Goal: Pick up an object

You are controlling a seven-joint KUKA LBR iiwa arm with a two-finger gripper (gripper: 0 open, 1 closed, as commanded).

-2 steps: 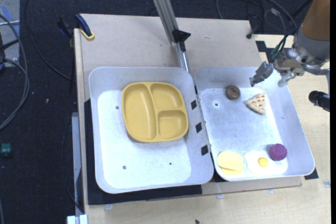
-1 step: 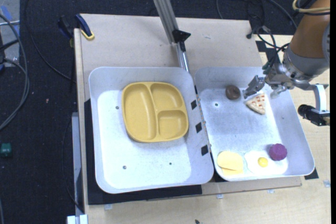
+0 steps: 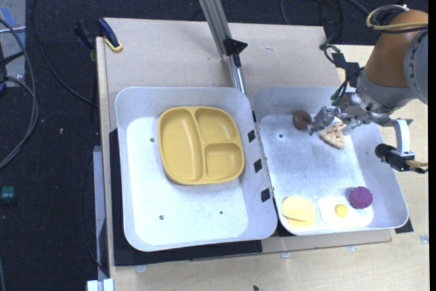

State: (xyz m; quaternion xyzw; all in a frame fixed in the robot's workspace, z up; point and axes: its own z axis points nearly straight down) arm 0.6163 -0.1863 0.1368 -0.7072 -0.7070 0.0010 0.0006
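1. My pincer (image 3: pixel 332 120) hangs low in the right bin (image 3: pixel 306 167); I cannot tell its spread.
2. The pizza slice (image 3: pixel 334 138) lies just under it (possibly touching), the brown ball (image 3: pixel 302 120) just to its left.
3. Risk, I judge: a glancing close would skid the flat slice away, since it offers little edge to catch.
4. Farther toward the camera: purple ball (image 3: pixel 360 197), egg (image 3: pixel 338 210), yellow piece (image 3: pixel 299 208).

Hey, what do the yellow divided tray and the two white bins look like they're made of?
The yellow divided tray looks like moulded plastic: one even colour, rounded rims, and a soft sheen on its three compartments. The left bin and right bin look like thin matte white plastic or coated sheet, finely speckled, with rounded raised edges; the view leaves that open.
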